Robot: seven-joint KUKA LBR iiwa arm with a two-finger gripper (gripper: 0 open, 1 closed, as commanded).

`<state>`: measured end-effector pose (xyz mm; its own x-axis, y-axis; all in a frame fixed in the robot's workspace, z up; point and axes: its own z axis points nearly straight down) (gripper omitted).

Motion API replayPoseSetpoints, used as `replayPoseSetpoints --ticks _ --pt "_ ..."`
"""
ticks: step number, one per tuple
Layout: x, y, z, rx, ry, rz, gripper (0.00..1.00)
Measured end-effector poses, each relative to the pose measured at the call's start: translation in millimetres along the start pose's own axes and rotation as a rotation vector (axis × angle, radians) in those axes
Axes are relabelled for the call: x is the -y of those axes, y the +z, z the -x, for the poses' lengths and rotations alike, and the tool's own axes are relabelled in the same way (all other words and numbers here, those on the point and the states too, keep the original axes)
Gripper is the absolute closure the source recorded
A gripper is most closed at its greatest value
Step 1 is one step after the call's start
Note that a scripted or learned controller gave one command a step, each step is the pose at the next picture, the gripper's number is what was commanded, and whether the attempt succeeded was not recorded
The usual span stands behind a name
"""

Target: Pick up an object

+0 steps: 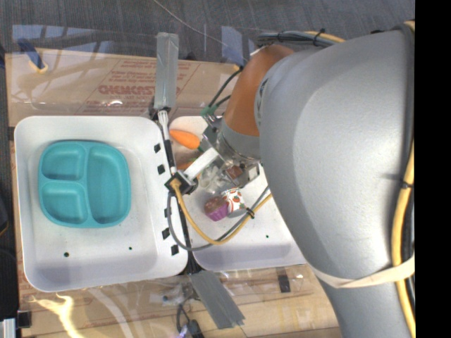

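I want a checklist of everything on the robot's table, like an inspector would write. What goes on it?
Surface: two shallow white bins, left bin and right bin, on a bench covered with brown cardboard.
Job's things: an orange carrot-shaped toy and a small purple object with a white label in the right bin.
Clutter: a teal divided plastic plate in the left bin.
Gripper: two-finger gripper low over the right bin; fingers too hidden to judge.
Cables: a yellow and black cable looping along the bins' shared edge.
Surroundings: grey tape strips, dark carpet.
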<state>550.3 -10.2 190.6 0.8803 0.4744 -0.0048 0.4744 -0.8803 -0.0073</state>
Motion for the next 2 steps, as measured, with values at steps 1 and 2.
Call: replayPoseSetpoints --ticks 1,2 --pt "25 0 -74 -0.003 0.282 0.004 1.0" --pt "31 0 -19 0.0 0.178 0.001 1.0"
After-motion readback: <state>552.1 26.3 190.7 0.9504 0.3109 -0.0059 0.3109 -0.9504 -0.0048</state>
